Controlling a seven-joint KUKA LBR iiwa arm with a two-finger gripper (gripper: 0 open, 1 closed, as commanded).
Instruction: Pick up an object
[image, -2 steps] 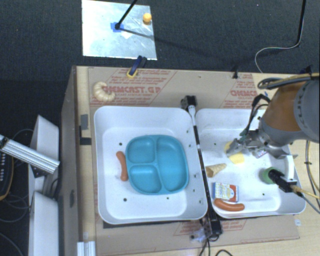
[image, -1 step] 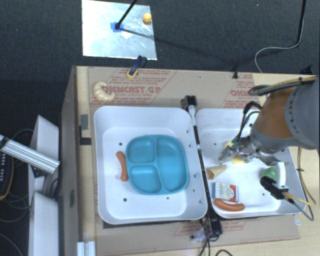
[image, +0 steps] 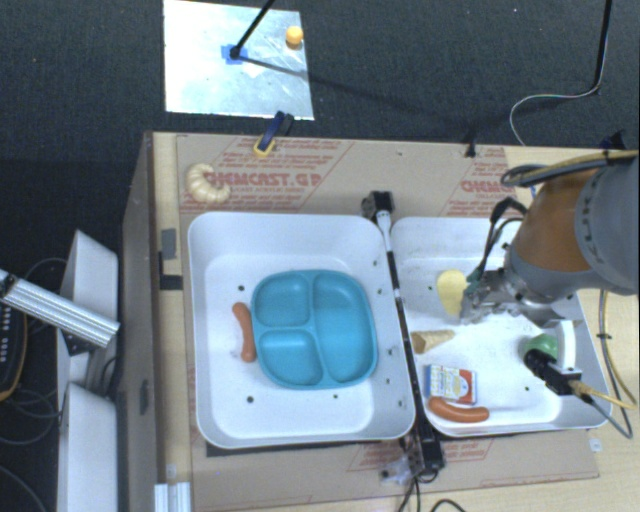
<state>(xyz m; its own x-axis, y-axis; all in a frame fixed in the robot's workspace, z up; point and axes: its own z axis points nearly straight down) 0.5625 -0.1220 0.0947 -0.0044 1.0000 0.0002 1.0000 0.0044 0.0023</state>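
Observation:
My gripper (image: 478, 300) hangs low over the right bin (image: 420, 240), right beside a pale yellow object (image: 452, 290) that lies just to its left. A tan wedge-shaped piece (image: 431, 341) rests below that. Near the bin's front lie a small red-and-blue carton (image: 449, 381) and an orange sausage (image: 458, 409). A green object (image: 543, 345) sits at the bin's right side, next to a black part of the rig. The arm's grey body and orange band cover the bin's far right.
The left bin (image: 220, 250) holds a blue divided plate (image: 313, 328) and another orange sausage (image: 244, 332) to its left. A black divider (image: 392, 270) runs between the bins. A cream ridged object (image: 207, 182) lies on the cardboard behind the left bin.

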